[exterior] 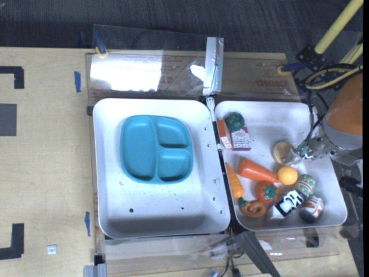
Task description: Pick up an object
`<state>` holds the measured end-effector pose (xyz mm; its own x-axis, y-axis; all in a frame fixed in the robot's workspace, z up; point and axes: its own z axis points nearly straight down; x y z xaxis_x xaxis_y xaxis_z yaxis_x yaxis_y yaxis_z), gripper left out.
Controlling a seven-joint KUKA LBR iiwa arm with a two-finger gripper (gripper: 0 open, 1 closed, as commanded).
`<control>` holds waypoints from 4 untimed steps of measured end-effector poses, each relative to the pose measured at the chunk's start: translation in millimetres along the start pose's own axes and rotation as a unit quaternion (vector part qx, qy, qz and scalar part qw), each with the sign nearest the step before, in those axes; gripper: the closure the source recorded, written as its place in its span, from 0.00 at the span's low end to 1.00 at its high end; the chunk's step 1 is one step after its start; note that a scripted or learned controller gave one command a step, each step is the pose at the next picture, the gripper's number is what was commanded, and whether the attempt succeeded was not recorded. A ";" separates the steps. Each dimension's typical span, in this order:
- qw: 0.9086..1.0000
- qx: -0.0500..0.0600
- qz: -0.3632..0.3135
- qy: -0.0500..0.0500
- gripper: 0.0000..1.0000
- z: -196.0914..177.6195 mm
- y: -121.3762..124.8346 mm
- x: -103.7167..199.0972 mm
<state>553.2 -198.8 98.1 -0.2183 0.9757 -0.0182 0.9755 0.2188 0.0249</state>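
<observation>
Dark carpet floor [173,4], pale bench [40,172]

Legible markings: none.
I make out faint reddish print on the cardboard [271,81] at upper right and a small carton [240,138]; both too blurred to read.

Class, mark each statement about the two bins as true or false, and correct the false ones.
1. A blue divided tray lies in the left bin. True.
2. The orange carrot lies in the left bin. False: it lies in the right bin.
3. The arm enters from the view's right. True.
4. The blue tray has a single compartment. False: it has three.
5. An orange ball lies in the right bin. True.
</observation>
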 end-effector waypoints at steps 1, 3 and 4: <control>0.999 0.008 0.053 0.005 1.00 -108.8 56.9 -39.8; 1.000 0.013 -0.018 0.014 0.00 -3.8 61.2 -29.5; 1.000 0.011 0.004 0.008 0.00 13.0 48.4 12.7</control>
<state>598.0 -176.0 86.1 -0.2116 0.9774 -0.0011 0.9774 0.2116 0.0030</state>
